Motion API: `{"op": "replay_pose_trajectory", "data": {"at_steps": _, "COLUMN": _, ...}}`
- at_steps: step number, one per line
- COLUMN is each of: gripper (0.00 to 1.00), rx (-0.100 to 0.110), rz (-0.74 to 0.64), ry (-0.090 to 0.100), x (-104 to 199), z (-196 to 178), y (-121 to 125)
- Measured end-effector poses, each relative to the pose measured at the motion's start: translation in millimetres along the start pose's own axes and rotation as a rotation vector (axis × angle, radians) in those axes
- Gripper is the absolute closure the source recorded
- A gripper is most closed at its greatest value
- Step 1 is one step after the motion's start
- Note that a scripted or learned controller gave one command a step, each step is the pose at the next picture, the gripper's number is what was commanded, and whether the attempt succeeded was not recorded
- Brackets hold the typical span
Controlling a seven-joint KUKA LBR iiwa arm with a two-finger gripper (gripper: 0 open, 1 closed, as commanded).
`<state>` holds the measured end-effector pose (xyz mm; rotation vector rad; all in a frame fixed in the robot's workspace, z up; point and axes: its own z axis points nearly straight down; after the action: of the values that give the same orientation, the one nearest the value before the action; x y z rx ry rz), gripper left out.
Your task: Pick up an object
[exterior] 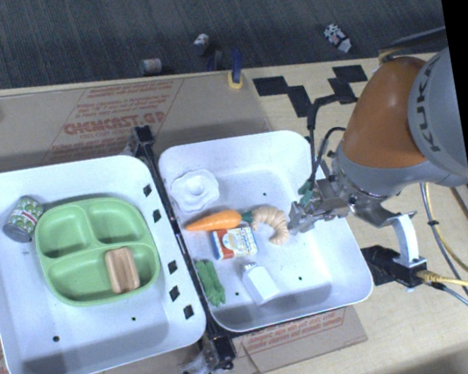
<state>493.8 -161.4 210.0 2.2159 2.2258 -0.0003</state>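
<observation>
The right bin (347, 278) holds a carrot (214, 221), a tan curved croissant-like piece (271, 222), a small carton with orange and white print (233, 242), a white block (259, 282), a green leafy piece (209, 282) and a white ruffled object (193, 188). My gripper (297, 215) hangs low over the bin's right half, just right of the tan piece and close against it. I see nothing clearly held between its fingers.
The left bin (30, 349) carries a green divided plate (93, 248) with a tan bread-like block (122, 269) on it, and a small can (22, 217) at its upper left. A black divider (166, 228) runs between the bins. Clamps and cables lie around the bench.
</observation>
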Motion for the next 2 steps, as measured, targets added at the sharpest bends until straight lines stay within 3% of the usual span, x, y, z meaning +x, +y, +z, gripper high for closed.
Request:
{"op": "replay_pose_trajectory", "data": {"at_steps": 1, "gripper": 0.00, "rx": 0.001, "rz": -0.001, "ry": 0.000, "x": 0.3, "z": 0.5, "y": -0.1}}
{"op": "replay_pose_trajectory", "data": {"at_steps": 2, "gripper": 0.00, "rx": -0.004, "rz": -0.002, "ry": 0.001, "x": -11.6, "z": 115.0, "y": 18.5}}
